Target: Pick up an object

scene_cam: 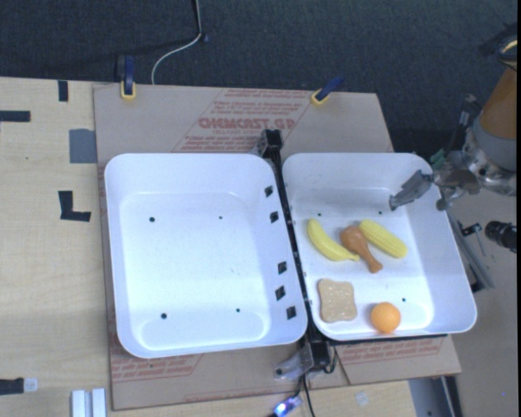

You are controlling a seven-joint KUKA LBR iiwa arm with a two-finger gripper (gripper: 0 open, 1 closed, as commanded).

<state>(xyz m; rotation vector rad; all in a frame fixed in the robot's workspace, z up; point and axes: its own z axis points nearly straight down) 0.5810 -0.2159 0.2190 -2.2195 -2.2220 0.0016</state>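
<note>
The right bin holds five toy foods. A yellow banana, a brown drumstick and a yellow corn cob lie close together in its middle. Toward the front lie a slice of bread and an orange. My gripper hangs over the bin's far right part, above and to the right of the corn cob. It is open with its fingers spread, and nothing is between them. It touches none of the foods.
The left bin stands beside the right one, joined along a black clipped seam. Both rest on a cardboard sheet on the wooden bench. The arm's wrist is at the right edge.
</note>
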